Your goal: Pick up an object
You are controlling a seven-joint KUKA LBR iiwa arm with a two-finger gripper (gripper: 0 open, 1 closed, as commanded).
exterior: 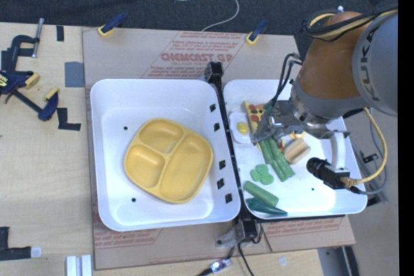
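Note:
The right bin [336, 200] holds several toy foods: a green stalk [277, 160], a green ridged round [261, 173], a green pod [260, 192], a dark teal piece [266, 206], a tan bread piece [297, 151], a pizza slice [254, 112] and a fried egg [242, 128]. My gripper [267, 130] hangs low over the upper end of the green stalk, beside the pizza slice and the egg. Its metal fingers point down-left among the foods. Nothing shows clearly between them.
A yellow divided plate [169, 159] lies in the left bin [107, 139]. A black divider [224, 132] runs between the bins. The grey arm with its orange band [330, 71] covers the right bin's upper right. Blue clamps [26, 84] sit on the bench at left.

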